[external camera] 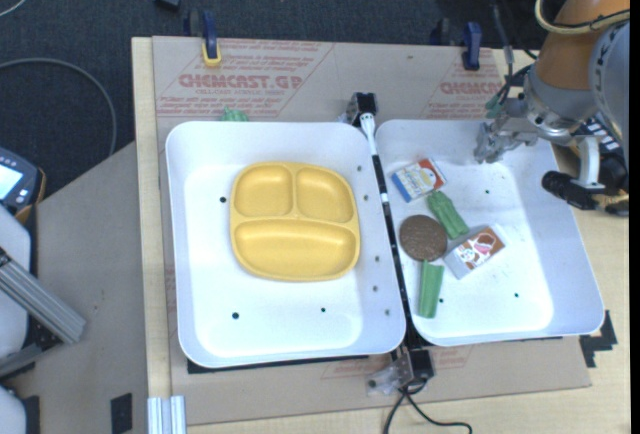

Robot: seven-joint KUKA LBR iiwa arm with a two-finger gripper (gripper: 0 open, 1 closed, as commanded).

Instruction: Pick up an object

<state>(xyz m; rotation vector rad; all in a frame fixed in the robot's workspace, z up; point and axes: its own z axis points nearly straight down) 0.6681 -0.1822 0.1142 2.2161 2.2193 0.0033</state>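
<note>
The right bin (530, 272) holds a small blue and white packet (417, 179), a brown round disc (424, 237), a green stick (447, 215) beside the disc, a second green stick (430, 289) below it, and a grey box with a red and white label (473, 250). My gripper (490, 146) hangs over the bin's far right corner, up and to the right of the packet. It is apart from all of these things and nothing shows in its grasp.
A yellow divided plate (295, 221) lies in the left bin (200, 252). A small black clip (362, 106) sits at the far end of the seam between the bins. Blue clamps (209, 30) (471, 44) hold the cardboard at the back edge.
</note>
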